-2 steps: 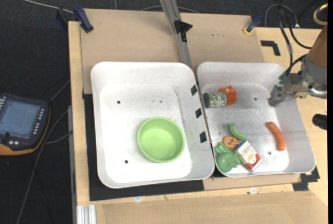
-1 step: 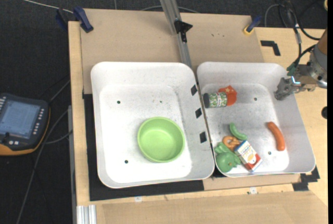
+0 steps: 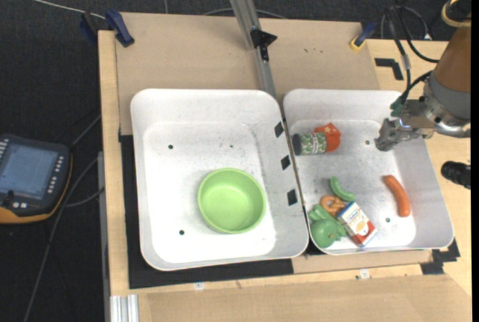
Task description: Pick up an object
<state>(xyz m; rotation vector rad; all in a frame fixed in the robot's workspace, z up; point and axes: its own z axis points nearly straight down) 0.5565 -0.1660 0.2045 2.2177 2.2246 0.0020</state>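
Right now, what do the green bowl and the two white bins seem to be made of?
The green bowl looks like plastic: one even light green colour, smooth, with a soft dull sheen. The left bin and the right bin seem to be thin moulded plastic too, matte white with rounded corners and small dark specks, though coated metal cannot be excluded.

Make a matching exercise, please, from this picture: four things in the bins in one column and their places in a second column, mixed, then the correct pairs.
Things:
1. green bowl
2. orange sausage
3. small bottle with red label
4. small juice carton

Places:
A. near the right wall of the right bin
B. lying on its side in the upper left part of the right bin
C. in the left bin, toward its front
D. at the front of the right bin, beside green toy pieces

Pairs: 1-C, 2-A, 3-B, 4-D
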